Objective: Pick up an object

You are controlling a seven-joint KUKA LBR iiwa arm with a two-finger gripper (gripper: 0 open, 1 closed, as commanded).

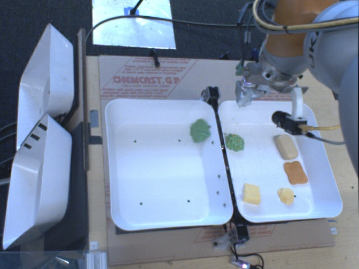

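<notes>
White right bin (325,203) serves as landmark. Gripper (245,97) hangs over its far left corner, nothing between the fingers; whether they are spread or pressed together cannot be told. Arm (297,21) enters from the right, above the bin's far rim. Inside the bin: green lump (234,143) near its left wall, tan block (286,147) and orange patch (295,172) along its right side, yellow cube (252,194) and small yellow piece (286,195) toward its near edge. Left bin (162,206) touches it, holding a green leafy piece (199,130) against the shared wall.
</notes>
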